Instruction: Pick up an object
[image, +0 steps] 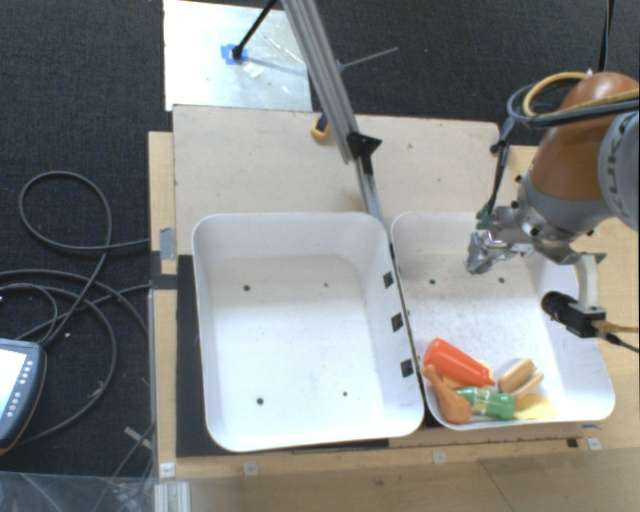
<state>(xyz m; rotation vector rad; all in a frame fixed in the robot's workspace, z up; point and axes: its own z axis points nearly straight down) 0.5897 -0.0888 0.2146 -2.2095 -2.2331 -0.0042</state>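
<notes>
Toys lie in the near corner of the right bin; the arm hangs over its far part.

At the lower right, the right bin (560, 330) holds an orange toy (458, 361), a tan one (447, 397), a green one (490, 403) and a bun-like one (520, 376), all close together. Beside it is the left bin (215, 320). Higher, the gripper (480, 255) holds nothing visible; how wide it stands I cannot tell. The beige bench (260, 160) lies on dark carpet (80, 100) with cables (60, 240).

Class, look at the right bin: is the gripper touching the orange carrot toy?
Apart. The camera view shows the gripper near the bin's far side, with bare white floor between it and the orange carrot toy at the near edge.
</notes>
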